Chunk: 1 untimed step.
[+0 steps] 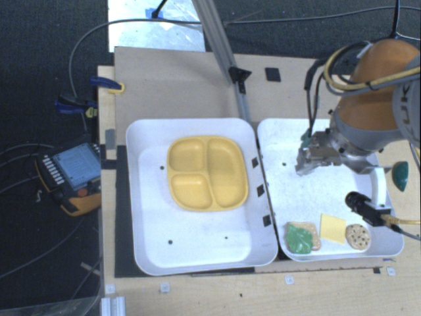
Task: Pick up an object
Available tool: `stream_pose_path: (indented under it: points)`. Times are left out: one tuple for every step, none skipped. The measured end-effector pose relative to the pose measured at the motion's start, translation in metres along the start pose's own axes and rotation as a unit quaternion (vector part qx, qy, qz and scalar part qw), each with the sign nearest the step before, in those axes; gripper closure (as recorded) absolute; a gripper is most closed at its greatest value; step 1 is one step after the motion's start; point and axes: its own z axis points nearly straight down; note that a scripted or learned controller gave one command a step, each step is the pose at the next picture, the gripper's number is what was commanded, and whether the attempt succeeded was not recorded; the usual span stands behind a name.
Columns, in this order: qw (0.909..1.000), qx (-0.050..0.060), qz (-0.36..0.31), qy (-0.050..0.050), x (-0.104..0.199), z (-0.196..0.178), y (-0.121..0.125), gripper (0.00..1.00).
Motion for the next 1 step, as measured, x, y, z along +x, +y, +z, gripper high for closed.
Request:
stream_pose_path:
  points:
    - [1.0000,0.000,0.000,0.000,0.0476,0.0097,-0.0009,1.00]
